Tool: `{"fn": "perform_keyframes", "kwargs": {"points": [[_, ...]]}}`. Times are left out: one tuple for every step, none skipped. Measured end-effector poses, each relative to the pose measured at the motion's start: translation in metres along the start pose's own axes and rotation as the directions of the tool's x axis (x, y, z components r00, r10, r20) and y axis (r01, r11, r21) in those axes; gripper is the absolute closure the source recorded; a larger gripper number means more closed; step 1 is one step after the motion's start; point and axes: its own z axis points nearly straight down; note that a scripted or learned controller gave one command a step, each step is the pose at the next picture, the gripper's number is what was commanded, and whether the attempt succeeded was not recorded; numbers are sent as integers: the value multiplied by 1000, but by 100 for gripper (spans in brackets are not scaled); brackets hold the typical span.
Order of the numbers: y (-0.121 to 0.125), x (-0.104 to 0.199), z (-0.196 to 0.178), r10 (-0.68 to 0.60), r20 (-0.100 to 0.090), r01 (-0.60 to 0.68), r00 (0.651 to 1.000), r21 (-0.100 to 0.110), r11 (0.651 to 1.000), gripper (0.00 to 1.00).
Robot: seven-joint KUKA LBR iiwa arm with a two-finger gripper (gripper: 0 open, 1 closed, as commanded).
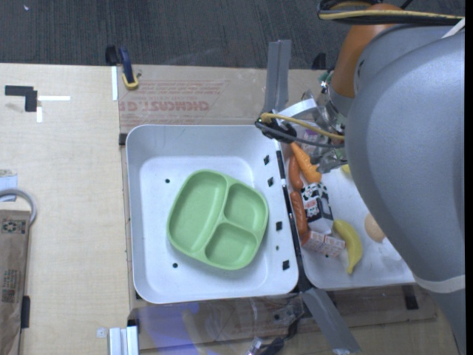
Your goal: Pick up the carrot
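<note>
arm (414,154): big grey body fills the right side of view, reaching in from the right over the right bin; orange band (355,46) up top nr the far edge; wrist pts down-left toward the bins' shared edge.
gripper (319,135): low at far-left corner of right bin, tangled w/ cables; a black + yellow cable (284,128) loops out to its left over the bin divider.
fingers: hidden among wrist hardware and cables, can't tell if apart or together.
carrot (304,163): orange, lies slanted just below/in front of the gripper, top end right at the gripper zone; can't tell if touching. Nothing seen clamped.
sausage (297,198): reddish, long, just left of carrot along the bin's left wall, runs nearer the camera, away from gripper.
carton (316,202): small white/black printed pack, just beyond carrot's lower end.
banana (350,246): yellow, well apart from gripper, nr the bin's front edge.
right bin (369,268): white, mostly covered by arm.
left bin (148,161): white, left of gripper, holds a green divided plate (218,219), 3 compartments, well apart from gripper.
bench (59,168): pale wood.
</note>
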Motion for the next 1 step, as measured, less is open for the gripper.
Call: {"fn": "perform_keyframes", "kwargs": {"points": [[31,-42,-22,-487,2,487,873,1,873,100]]}}
